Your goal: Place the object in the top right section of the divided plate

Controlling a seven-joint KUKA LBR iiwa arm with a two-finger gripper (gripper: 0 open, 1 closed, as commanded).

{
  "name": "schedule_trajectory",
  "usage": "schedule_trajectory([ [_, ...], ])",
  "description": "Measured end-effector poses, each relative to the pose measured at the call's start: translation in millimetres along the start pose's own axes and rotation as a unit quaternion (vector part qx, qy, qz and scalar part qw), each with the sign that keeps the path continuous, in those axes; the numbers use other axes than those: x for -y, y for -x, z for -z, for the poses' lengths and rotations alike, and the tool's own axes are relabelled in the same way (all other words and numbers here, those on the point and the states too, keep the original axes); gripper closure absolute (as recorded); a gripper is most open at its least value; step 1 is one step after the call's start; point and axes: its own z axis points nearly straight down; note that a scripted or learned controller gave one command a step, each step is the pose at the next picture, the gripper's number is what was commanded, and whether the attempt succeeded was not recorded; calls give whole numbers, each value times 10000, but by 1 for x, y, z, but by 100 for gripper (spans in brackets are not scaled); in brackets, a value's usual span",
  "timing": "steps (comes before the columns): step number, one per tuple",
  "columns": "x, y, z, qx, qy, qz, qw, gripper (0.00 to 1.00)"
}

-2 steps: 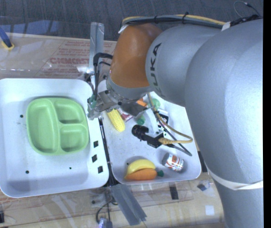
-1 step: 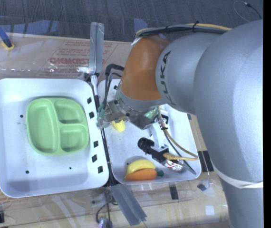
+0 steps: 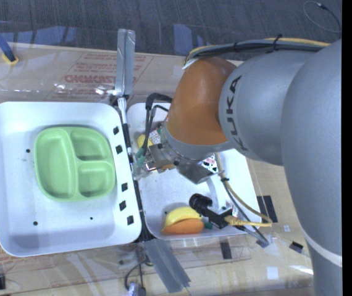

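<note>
**Gripper low at right bin's left wall, plate in the other bin**

The gripper (image 3: 145,159) sits under the wrist, low in the right bin (image 3: 163,193), hard against the wall it shares w/ the left bin (image 3: 6,184). The wrist body hides it from above, so can't tell whether it is apart, together or clamped on anything.

Just above it a small yellow thing (image 3: 141,142) peeks out beside the wall. It's mostly covered, possibly a toy fruit; can't tell if it touches the gripper.

Above the wrist is the orange band (image 3: 201,106), then the grey KUKA arm (image 3: 287,103), which runs off to the right and covers most of the right bin's far half.

At the near edge of the right bin lie a yellow banana-shaped piece (image 3: 181,214) and an orange piece (image 3: 183,227). They touch, yellow on the far side and orange nearest the rim. Both are well apart from the gripper, toward the bin's front.

The green divided plate (image 3: 71,190) lies flat in the middle of the left bin. It has 3 sections: one long one on its left side and two smaller ones stacked on its right. The top right section (image 3: 89,143) is the one nearest the shared wall on the far side. The plate is on the other side of that wall from the gripper and from all three items.
</note>
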Motion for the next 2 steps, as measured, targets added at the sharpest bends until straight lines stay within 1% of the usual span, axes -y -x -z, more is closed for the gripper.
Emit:
schedule_trajectory([
  [1, 12, -38, -3, 2, -4, 45, 10000, 100],
  [2, -17, 6, -11, 6, 4, -397, 9992, 100],
])
